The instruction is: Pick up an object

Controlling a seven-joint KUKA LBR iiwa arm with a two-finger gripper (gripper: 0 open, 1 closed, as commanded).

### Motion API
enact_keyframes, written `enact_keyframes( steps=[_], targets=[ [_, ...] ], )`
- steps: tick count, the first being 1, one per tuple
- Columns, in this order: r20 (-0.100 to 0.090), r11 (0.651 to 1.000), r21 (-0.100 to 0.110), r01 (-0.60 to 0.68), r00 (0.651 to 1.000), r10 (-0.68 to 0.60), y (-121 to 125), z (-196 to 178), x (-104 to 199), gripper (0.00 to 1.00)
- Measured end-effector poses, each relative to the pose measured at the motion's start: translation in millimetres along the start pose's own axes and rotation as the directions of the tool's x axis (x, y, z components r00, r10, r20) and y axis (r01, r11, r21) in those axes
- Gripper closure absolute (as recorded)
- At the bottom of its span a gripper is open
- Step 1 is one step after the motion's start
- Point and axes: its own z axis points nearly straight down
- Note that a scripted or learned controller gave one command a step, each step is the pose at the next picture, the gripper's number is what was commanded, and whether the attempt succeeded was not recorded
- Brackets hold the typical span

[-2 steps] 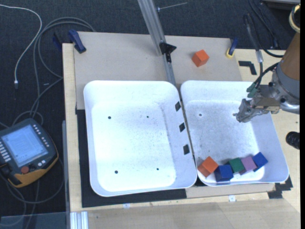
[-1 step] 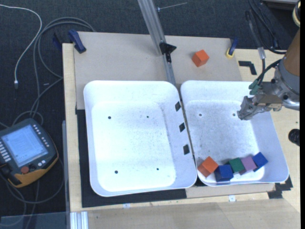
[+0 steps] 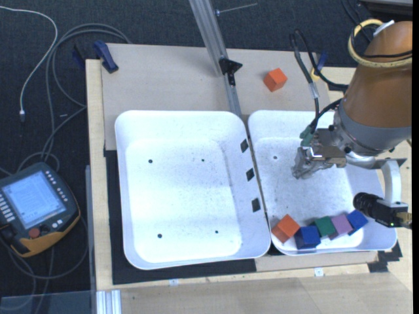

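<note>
Where bins meet, black clips (image 3: 249,174)

We are looking at a robotics lab. At lower left a grey and orange handheld control pendant (image 3: 36,208) lies on dark carpet (image 3: 39,77), trailing loose cables (image 3: 39,51). A plain wooden counter (image 3: 163,77) carries two shallow white plastic bins (image 3: 131,129), a bare aluminium mast (image 3: 206,18) rises at upper centre, and a grey industrial arm with an orange band (image 3: 383,84) enters at right.

Single fixed overhead camera, slanting down over both bins (image 3: 131,126).
</note>
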Motion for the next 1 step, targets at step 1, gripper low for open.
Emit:
enact_keyframes(
  steps=[1],
  targets=[
    [0.002,1.0,0.004,-0.007,1.0,0.007,35.2,86.4,-2.9,1.0]
  ],
)
